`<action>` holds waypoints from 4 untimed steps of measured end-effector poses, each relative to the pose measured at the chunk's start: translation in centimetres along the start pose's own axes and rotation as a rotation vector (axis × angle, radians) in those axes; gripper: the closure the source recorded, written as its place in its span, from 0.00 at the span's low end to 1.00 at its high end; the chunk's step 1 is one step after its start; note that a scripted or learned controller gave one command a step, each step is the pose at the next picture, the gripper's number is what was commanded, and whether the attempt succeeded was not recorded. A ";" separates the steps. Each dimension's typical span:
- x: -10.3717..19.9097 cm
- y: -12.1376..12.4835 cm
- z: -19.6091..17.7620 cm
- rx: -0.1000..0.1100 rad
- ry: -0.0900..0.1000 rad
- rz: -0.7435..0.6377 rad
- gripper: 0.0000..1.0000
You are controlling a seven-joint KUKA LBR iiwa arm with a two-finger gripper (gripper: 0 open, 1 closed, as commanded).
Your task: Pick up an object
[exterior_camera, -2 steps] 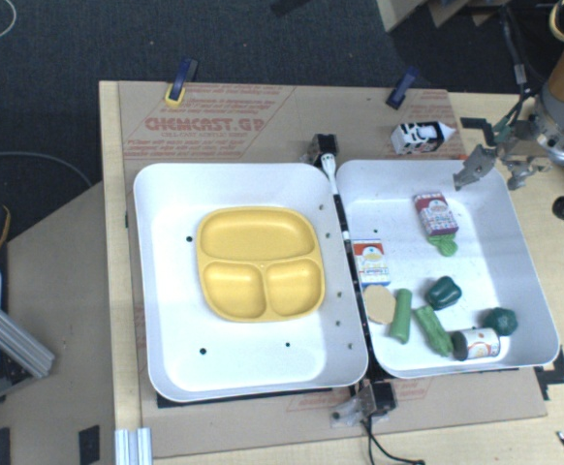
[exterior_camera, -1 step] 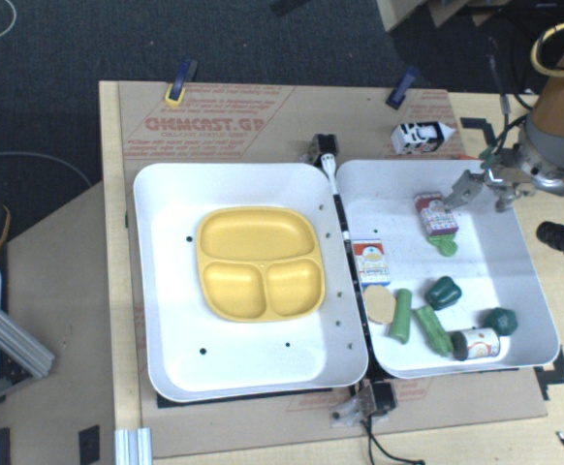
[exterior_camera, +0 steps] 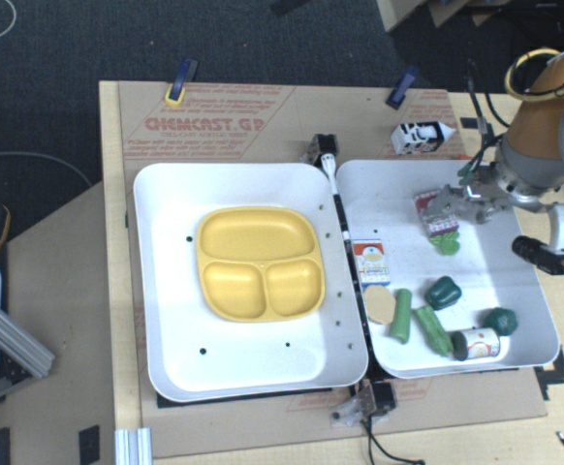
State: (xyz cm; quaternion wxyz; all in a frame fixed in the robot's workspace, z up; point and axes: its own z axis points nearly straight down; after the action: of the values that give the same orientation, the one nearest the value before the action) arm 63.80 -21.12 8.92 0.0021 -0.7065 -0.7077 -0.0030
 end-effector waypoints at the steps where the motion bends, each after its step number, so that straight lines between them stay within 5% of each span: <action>1: 0.1 0.4 -0.2 -0.006 -0.005 -0.001 0.00; 2: 0.1 0.6 -1.6 -0.010 -0.007 -0.003 1.00; 4: 0.4 0.4 -12.6 -0.008 -0.011 0.000 1.00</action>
State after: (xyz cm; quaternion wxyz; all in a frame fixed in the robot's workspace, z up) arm 64.18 -20.79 21.55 -0.0045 -0.7066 -0.7076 -0.0019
